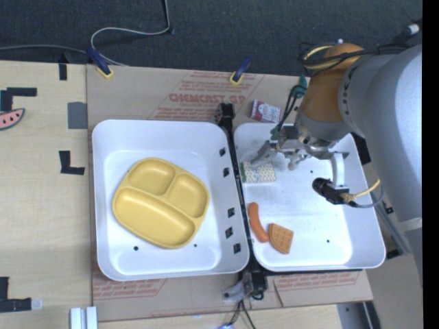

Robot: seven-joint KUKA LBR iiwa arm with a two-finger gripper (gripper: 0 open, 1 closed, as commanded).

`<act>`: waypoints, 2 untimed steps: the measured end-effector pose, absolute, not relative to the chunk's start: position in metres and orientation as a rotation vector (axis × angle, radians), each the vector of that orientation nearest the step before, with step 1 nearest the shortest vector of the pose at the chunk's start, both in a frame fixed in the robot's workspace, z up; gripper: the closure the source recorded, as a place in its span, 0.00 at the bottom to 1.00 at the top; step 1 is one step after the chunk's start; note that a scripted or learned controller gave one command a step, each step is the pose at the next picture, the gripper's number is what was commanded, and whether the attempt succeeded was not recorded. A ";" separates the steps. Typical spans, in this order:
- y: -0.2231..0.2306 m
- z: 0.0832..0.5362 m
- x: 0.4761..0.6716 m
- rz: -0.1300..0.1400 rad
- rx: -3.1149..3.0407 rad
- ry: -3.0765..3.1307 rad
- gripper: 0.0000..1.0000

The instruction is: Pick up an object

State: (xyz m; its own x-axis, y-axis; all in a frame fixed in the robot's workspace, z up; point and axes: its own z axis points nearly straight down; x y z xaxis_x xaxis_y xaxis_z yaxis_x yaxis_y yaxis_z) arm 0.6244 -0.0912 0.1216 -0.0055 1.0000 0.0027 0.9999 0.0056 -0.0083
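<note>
Gripper (263, 157) low over green-speckled packet (259, 175), right bin (322, 249).

A bulky grey arm (387, 94) with an orange band (328, 94), yellow and black cables looped above, and a metal gripper (264, 155).

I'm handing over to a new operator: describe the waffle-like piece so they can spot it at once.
Look in the right bin, near its front edge. The waffle piece lies there, just right of the orange hot dog. It alone is tan, flat and wedge-shaped with a grid pattern; the speckled packet sits farther back by the gripper.
</note>
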 end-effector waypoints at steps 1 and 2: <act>-0.090 0.131 0.624 0.005 -2.207 -2.222 1.00; -0.090 0.131 0.624 0.006 -2.208 -2.222 0.00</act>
State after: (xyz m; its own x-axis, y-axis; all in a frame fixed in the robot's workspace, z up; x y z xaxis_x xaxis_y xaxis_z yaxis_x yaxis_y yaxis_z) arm 0.6243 -0.0905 0.1307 -0.0063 1.0000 0.0041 0.9999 0.0063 -0.0093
